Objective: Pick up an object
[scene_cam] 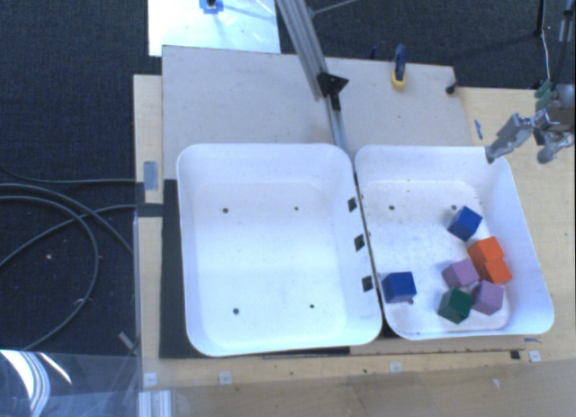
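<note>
From above, the gripper [529,139] hangs past the right bin's [522,203] far corner, fingers apart and holding nothing. The blocks cluster low in that bin; the blue cube [464,223] lies nearest. The approach has barely begun; next it must swing inward and descend.

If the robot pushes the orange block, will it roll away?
Probably not: the orange block has flat faces, so it would likely slide. It sits against a purple block, so that might get shoved too. It looks solid and stiff, probably light.
</note>
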`<state>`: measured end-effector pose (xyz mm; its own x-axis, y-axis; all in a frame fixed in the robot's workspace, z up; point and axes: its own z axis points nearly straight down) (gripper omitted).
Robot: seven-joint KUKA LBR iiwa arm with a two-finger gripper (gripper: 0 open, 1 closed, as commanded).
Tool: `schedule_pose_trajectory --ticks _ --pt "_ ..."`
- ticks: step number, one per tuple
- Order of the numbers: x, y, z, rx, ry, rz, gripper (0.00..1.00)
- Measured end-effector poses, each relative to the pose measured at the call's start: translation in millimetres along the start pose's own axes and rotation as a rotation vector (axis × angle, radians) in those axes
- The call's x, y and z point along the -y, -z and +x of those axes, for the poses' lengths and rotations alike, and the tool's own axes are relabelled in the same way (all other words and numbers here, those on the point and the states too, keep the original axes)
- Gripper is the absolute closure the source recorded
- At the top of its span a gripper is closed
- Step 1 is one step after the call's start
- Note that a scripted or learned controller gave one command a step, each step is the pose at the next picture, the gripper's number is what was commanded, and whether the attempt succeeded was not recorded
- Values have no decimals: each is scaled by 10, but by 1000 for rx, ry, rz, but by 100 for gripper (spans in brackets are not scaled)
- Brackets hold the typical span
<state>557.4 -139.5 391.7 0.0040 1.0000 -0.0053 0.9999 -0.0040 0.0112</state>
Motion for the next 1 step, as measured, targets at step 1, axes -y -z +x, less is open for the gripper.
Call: schedule_pose_trajectory --ticks 1 --pt "-49 96 526 -5 13 6 0"
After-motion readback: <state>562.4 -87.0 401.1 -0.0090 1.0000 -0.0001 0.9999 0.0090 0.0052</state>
